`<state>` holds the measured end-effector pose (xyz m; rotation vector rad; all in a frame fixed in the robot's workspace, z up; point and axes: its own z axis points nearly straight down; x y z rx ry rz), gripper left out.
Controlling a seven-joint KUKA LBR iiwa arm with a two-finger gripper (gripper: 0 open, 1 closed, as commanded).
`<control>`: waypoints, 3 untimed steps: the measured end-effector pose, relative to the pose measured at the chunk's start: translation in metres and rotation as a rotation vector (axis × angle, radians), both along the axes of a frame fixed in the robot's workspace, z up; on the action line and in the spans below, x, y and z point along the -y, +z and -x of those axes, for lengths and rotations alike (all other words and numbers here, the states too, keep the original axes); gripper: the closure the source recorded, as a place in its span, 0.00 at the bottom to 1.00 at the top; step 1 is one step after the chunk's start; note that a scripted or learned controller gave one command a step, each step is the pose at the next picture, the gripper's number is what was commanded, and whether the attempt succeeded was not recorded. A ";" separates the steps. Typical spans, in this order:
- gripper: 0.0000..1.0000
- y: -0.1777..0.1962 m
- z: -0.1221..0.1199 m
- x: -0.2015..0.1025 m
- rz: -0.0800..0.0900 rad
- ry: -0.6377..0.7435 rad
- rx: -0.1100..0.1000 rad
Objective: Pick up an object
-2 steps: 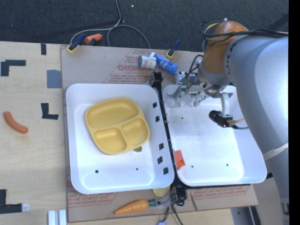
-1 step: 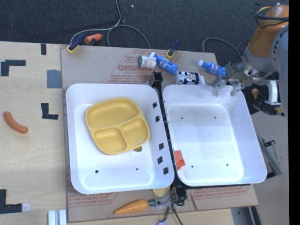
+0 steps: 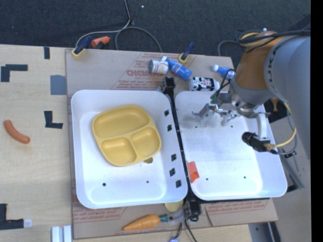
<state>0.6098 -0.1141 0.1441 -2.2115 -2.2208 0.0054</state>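
A yellow divided plate (image 3: 126, 135) lies in the left bin (image 3: 83, 185), with a small brown bit (image 3: 147, 160) peeking out at its lower right edge. In the right bin (image 3: 272, 185), a small orange piece (image 3: 193, 171) rests by the left wall. My gripper (image 3: 214, 115) hangs over the upper part of the right bin, its fingers (image 3: 201, 113) spread open with nothing between them. It is well clear of both the orange piece and the plate.
Behind the bins lie a white bottle (image 3: 159, 65), a blue bottle (image 3: 180, 69) and a black-and-white item (image 3: 203, 83). A toy carrot (image 3: 144, 222) sits at the front edge, a sausage (image 3: 16, 131) far left. A black cable fitting (image 3: 254, 140) hangs off the arm over the right bin.
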 end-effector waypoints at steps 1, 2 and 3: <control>0.00 -0.062 -0.011 -0.018 0.005 -0.002 0.007; 0.00 -0.059 -0.055 -0.007 0.004 -0.002 0.011; 1.00 -0.048 -0.054 -0.007 0.005 -0.001 0.011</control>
